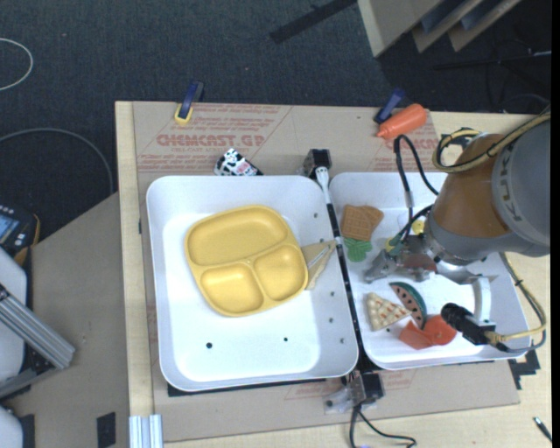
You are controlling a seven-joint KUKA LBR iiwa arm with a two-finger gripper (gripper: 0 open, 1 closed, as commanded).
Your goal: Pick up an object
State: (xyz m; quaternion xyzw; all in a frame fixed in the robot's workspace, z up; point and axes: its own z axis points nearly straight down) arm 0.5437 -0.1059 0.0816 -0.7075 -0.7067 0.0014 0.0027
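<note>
Bench, right bin [525,302]: your gripper [391,262] hovers just beside the watermelon slice [408,299]; grip state unreadable, nothing lifted yet.

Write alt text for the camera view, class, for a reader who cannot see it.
A grey and orange robot arm reaches over the right white bin, which holds toy food pieces including a watermelon slice. The left white bin holds a yellow divided plate.

Dark grey carpet floor [105,52] is surrounding a tan plywood bench top [280,131] w/ red lettering; pale wooden furniture piece [429,22] is sitting at top right.
</note>
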